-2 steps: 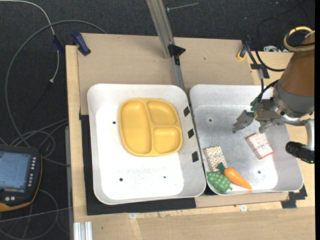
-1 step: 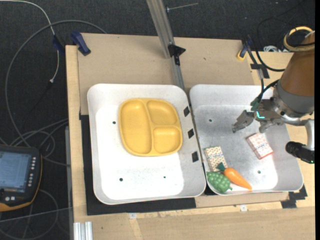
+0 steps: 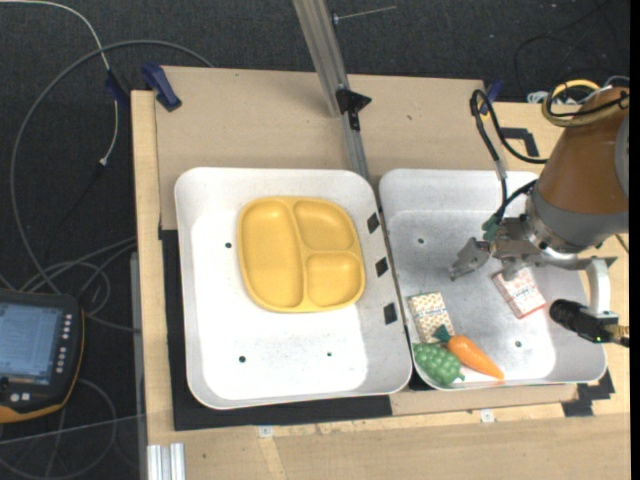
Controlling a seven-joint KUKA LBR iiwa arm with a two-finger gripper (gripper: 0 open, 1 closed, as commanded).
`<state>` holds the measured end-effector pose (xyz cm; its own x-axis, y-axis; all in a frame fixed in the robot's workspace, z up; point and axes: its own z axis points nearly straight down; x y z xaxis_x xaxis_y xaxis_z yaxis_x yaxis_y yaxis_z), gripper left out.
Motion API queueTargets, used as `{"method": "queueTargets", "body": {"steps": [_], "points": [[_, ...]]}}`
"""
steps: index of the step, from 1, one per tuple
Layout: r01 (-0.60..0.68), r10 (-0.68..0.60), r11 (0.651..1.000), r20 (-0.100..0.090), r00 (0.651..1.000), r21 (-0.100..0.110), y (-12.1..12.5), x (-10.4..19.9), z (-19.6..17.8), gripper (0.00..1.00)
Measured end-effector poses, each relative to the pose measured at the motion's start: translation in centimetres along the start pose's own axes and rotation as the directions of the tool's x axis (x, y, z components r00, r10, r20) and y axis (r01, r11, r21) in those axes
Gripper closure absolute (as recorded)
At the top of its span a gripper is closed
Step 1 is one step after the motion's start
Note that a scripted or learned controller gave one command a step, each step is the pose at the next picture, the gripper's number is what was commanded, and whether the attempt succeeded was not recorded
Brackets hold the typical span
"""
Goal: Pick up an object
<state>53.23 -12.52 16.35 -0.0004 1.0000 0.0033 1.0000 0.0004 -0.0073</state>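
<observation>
In the right bin (image 3: pixel 440 203), my gripper (image 3: pixel 492 265) hangs over the bare middle of the floor, open, with nothing between its fingers. One grey finger (image 3: pixel 467 260) splays out to the left. A small pink and white box (image 3: pixel 518 291) lies just below and right of the gripper, close to its other finger. A patterned packet (image 3: pixel 431 314) lies further down to the left. An orange carrot (image 3: pixel 474 355) and a green bunch of grapes (image 3: pixel 438 363) sit together at the bin's front edge.
The left bin (image 3: pixel 205 268) holds a yellow divided plate (image 3: pixel 299 252). A metal pole (image 3: pixel 325 43) rises from behind the two bins. Black clips (image 3: pixel 380 266) line the wall between them. The arm's black cable (image 3: pixel 492 143) loops over the right bin's back corner.
</observation>
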Motion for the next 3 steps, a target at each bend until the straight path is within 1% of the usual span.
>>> {"method": "queueTargets", "body": {"steps": [1, 2, 3], "points": [[-0.001, 0.001, 1.000, 0.000, 1.000, 0.001, 0.0, -1.0, 5.0, 0.00], [-0.001, 0.001, 1.000, 0.000, 1.000, -0.002, -0.1, -0.9, 7.2, 0.00], [0.000, 0.000, 1.000, 0.001, 1.000, -0.006, 0.0, -0.9, 6.0, 1.00]]}}
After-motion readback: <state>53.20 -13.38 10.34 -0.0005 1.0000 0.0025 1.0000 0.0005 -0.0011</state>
